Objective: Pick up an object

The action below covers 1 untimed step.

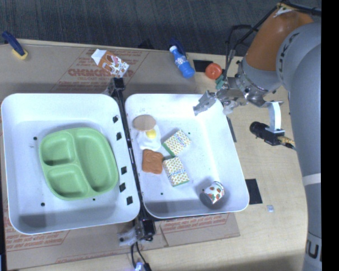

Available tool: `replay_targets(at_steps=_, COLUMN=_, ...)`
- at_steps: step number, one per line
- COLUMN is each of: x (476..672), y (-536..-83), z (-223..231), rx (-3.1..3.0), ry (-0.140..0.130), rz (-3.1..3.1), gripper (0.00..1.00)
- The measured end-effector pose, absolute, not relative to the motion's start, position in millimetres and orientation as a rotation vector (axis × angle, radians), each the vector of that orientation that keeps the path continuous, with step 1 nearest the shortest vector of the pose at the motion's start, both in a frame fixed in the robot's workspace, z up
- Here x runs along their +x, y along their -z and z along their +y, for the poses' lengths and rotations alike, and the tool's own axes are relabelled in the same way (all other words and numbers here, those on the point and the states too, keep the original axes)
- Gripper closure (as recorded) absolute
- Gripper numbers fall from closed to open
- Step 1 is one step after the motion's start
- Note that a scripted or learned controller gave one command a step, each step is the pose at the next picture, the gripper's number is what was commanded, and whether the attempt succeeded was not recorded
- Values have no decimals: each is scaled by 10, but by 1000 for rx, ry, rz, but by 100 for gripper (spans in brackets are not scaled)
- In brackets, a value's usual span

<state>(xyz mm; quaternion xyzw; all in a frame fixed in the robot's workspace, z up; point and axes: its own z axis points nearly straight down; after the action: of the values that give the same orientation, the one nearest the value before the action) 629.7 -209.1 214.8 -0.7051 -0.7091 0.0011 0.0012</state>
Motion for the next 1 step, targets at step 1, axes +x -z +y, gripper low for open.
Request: replay_targets(at_steps=1, x=5913, y=-955, z=-1617, rx=-2218, ry=4, rz=-2229, gripper=0)
